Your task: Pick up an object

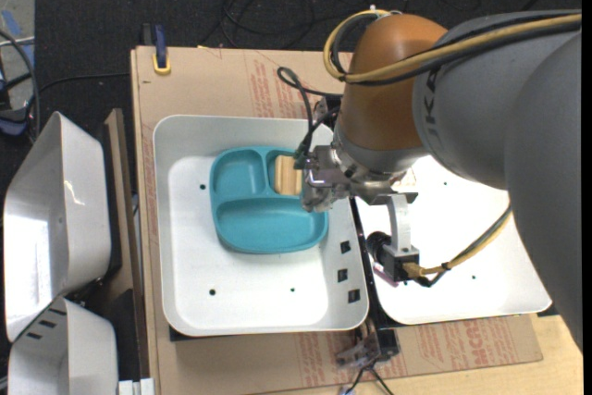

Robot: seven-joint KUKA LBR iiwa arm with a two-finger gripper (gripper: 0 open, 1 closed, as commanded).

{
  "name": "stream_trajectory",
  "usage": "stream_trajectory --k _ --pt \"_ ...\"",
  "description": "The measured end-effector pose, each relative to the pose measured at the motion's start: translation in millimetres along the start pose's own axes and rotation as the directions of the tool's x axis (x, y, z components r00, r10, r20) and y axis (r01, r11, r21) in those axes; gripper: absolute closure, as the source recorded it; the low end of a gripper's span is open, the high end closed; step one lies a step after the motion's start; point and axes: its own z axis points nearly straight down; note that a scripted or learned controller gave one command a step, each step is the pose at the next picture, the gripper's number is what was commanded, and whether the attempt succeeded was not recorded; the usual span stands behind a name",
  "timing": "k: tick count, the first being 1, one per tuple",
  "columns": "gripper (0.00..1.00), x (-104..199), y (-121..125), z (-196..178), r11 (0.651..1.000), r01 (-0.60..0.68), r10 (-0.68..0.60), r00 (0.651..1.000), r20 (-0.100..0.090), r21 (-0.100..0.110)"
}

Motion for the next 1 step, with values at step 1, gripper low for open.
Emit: stream_trajectory --k 1 --pt "0.0 -2.7 0.3 -0.7 1.0 -0.005 0.005 1.0 0.001 -0.001"
